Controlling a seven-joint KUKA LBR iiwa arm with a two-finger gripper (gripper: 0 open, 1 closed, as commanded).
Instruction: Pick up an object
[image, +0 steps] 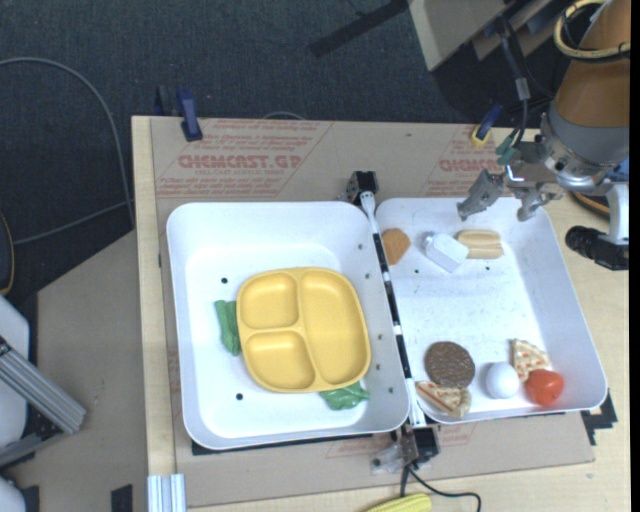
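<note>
- Hand hovering over the far edge of the right bin, fingers spread apart, nothing between them.
- Bread roll lies just below the hand, close beside a white block, with an orange-brown piece near the bin's left wall.
- Near edge of the right bin: brown patty, white ball, red tomato, and two pizza slices.
- Left bin carries a yellow divided plate, with green leaves poking out beside it.
</note>
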